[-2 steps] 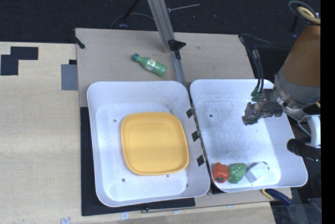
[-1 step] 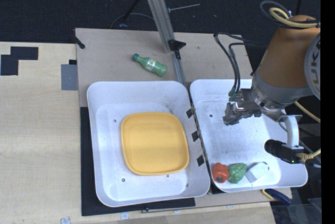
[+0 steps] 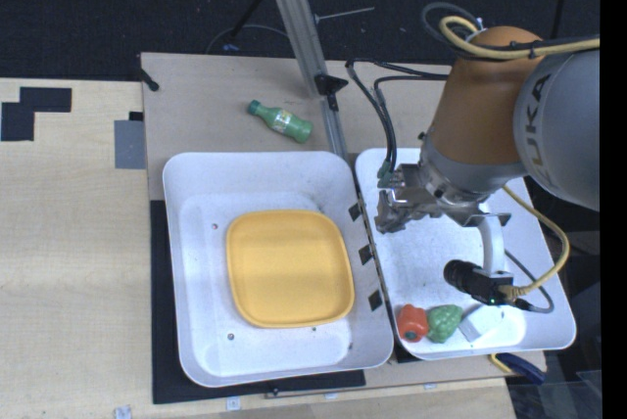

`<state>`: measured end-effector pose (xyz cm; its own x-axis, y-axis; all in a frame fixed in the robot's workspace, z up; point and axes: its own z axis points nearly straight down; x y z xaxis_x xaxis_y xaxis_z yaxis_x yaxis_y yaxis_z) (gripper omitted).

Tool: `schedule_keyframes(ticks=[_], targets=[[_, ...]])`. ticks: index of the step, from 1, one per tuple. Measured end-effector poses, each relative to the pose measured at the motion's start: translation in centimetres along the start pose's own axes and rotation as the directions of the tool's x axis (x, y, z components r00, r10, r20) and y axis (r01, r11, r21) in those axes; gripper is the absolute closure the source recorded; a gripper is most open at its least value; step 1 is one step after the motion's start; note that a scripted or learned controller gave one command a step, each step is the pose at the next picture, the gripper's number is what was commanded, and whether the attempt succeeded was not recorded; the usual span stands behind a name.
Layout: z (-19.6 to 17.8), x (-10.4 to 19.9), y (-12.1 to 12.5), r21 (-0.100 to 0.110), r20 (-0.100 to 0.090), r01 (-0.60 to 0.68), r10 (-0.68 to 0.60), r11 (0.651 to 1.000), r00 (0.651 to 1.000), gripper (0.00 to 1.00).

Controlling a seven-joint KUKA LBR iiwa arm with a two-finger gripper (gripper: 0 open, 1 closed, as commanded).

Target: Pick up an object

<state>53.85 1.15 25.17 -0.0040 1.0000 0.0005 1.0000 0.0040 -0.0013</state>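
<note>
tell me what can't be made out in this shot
- Gripper, camera view: dark and small under the arm's wrist; open or shut unclear.
- Right bin, camera view: the arm covers its upper part.
- Grey piece beside the green toy and red toy: too small to identify.
- Green bottle on the bench: label too small to read.

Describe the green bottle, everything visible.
The green bottle is small and looks plastic, with a darker green cap end and a pale band, likely a label, around its middle. It lies on its side on the bare bench top, behind the left bin, cap end pointing up-left in the camera view. Nothing touches it; the slanted metal rail stands just beside it.
</note>
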Motion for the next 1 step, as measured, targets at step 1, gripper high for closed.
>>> schedule_keyframes(ticks=[1], targets=[[0.09, 5.09, 0.17, 0.000, 0.000, -0.001, 0.001, 1.000, 1.000, 1.00]])
